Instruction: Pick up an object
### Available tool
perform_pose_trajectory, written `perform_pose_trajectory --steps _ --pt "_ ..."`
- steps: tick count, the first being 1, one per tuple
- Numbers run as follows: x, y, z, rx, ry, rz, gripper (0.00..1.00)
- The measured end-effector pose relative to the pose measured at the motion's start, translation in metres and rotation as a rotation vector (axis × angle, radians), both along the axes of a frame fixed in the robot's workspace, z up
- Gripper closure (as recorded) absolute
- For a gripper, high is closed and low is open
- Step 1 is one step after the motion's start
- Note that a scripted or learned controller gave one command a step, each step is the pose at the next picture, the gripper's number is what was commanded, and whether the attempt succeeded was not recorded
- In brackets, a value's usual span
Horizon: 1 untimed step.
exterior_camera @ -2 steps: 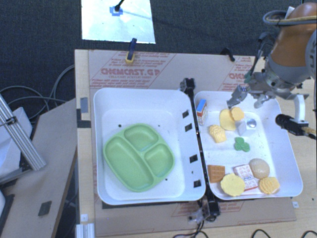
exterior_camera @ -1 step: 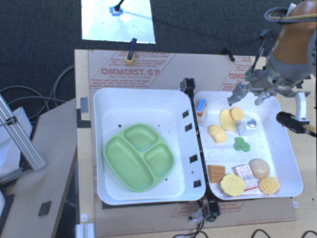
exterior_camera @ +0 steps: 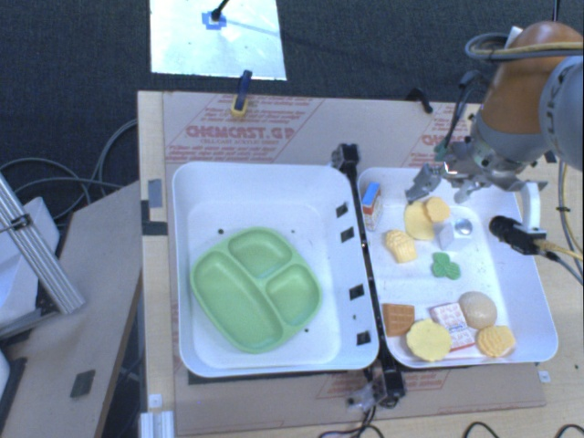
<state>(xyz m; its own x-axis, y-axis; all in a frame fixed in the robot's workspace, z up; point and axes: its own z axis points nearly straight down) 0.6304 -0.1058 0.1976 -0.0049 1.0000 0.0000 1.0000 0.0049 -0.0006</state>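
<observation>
Camera view: pincer (exterior_camera: 444, 187) hangs above yellow toy food (exterior_camera: 426, 217).

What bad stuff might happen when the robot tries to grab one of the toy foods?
1. The toys under the hand are crowded: the yellow pieces, a small grey piece and the corn-like piece sit close together, so it may knock one away or catch two.
2. The yellow pieces look flat and might slip out.
3. The hand hangs near the right bin's far wall and could bump it.
</observation>
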Motion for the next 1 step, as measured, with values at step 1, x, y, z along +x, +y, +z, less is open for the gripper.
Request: perform_pose_trajectory --steps 1 --pt "0.0011 0.0017 -0.0629 0.001 0.003 -0.003 0.0"
